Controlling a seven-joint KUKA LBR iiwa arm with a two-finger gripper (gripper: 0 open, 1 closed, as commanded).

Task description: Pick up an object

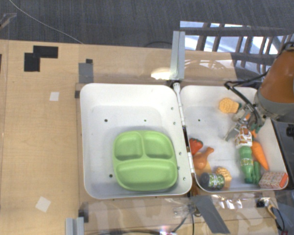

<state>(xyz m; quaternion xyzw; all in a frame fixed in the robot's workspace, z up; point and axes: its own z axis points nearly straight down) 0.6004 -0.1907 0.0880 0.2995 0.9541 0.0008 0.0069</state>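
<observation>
Pale wooden bench [34, 146], glossy white bins; metal claw [240, 126], grip unreadable, above a tapered carrot [259, 154].

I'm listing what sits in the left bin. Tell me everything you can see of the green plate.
The green plate is a light green divided tray, seemingly plastic, with rounded corners: two small compartments at the far side, one wide compartment nearer the camera. It lies flat in the near half of the left bin, close to the divider between the bins. Its compartments hold nothing.

Bright, even overhead light — glare on the bench [159, 74], soft shadows, slightly grainy
</observation>
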